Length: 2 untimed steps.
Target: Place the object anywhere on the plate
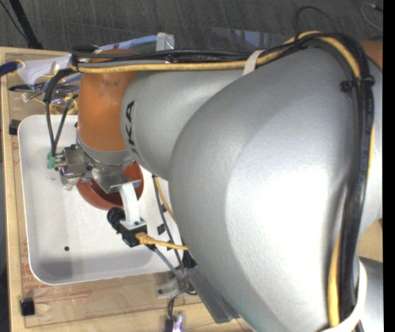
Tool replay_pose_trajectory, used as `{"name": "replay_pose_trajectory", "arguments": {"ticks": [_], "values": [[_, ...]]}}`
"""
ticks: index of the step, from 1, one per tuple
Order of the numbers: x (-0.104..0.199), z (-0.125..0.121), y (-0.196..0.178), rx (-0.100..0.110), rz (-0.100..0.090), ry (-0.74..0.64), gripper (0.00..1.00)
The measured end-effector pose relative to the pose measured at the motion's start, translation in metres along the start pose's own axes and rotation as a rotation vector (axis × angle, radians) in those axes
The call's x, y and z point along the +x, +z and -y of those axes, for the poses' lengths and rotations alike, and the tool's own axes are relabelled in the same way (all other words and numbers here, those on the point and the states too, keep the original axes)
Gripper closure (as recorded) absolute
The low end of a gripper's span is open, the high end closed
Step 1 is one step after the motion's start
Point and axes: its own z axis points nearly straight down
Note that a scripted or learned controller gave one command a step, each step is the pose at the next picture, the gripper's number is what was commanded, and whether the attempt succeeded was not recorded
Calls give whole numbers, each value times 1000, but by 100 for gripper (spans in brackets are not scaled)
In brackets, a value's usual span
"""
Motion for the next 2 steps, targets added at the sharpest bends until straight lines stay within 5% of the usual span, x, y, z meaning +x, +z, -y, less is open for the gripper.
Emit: {"name": "replay_pose_trajectory", "arguments": {"ticks": [1,2], "values": [[-75,-54,2,0,-2,52,100],[-3,-40,86,-22,2,-101,100]]}}
